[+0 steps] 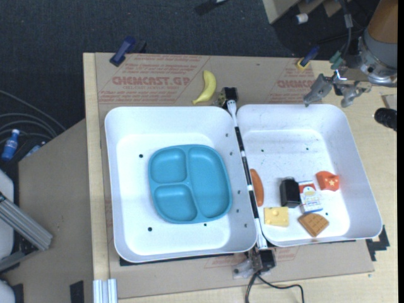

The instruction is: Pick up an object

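The right bin (353, 137) holds several small items along its near side: an orange sausage (256, 187), a black block (290, 192), a yellow cheese wedge (276, 216), a brown cracker (314, 223), a red fruit (327, 180) and a small red-and-white carton (309, 197). My gripper (332, 93) hangs over the far right corner of that bin, well away from these items. It is open, and nothing sits between its fingers.
A blue divided plate (189, 183) lies in the left bin (120, 169). A yellow banana (205, 88) rests on the bench behind the bins. A black clamp (230, 96) sits where the bins meet. Cables run at the far left.
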`<state>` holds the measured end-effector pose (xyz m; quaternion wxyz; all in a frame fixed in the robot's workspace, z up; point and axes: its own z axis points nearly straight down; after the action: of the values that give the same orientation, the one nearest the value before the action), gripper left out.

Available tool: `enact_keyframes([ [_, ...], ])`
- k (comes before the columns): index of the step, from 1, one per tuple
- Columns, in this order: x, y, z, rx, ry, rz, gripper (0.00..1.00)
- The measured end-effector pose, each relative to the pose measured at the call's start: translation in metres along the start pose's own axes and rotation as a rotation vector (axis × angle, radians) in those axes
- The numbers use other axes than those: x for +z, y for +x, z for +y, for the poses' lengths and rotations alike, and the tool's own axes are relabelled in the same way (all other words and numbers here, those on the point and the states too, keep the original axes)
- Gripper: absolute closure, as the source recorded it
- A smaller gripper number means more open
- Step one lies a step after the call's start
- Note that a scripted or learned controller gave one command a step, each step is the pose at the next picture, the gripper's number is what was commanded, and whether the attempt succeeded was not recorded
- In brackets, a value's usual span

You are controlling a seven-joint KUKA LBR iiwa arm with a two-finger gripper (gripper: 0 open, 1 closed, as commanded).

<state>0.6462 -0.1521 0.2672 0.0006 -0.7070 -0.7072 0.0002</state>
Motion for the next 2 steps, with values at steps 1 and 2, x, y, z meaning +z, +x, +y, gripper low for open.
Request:
enact_keyframes([
  [1,0.154,0.023,0.019,-0.001,0.004,0.001,0.0],
  [2,0.183,0.049,0.02,-0.001,0.002,0.001,0.0],
])
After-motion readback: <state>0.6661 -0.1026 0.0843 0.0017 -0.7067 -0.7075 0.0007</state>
